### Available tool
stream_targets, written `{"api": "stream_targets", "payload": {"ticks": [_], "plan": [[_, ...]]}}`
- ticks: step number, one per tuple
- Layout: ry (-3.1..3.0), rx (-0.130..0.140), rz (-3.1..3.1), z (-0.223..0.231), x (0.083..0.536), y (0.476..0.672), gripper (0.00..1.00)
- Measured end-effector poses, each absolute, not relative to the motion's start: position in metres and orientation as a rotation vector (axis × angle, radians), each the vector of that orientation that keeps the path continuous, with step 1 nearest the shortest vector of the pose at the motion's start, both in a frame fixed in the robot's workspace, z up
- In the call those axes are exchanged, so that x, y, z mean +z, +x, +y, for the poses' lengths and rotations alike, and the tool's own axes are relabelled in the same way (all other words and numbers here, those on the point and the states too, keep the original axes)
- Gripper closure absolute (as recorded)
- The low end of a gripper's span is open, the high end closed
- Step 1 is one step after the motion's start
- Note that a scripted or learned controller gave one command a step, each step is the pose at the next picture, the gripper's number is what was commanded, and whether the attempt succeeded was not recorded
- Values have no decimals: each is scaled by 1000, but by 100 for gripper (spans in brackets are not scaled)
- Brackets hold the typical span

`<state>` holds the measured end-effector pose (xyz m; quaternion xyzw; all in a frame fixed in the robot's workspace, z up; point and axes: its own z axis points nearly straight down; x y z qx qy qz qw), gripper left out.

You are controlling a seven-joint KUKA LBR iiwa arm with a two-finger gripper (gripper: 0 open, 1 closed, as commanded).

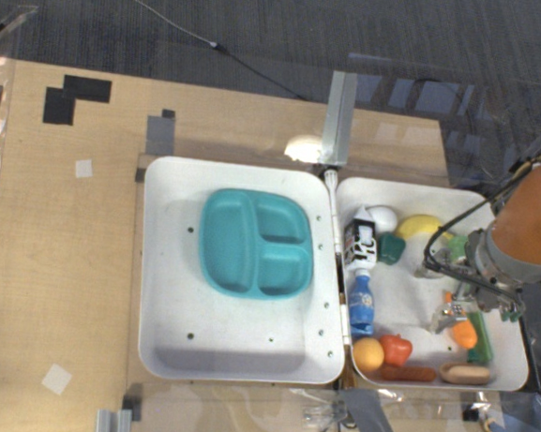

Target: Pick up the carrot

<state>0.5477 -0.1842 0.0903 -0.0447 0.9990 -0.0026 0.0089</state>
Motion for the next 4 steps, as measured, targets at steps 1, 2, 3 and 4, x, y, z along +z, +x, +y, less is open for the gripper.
{"api": "stream_targets", "payload": {"ticks": [1,2,3,4], "plan": [[-10,-6,3124,-183,90,502,0],[-21,-9,3117,-182,103,505,100],[-838,-13,3009,-175,91,506,100],[-979,-3,2974,-140,107,540,100]]}}
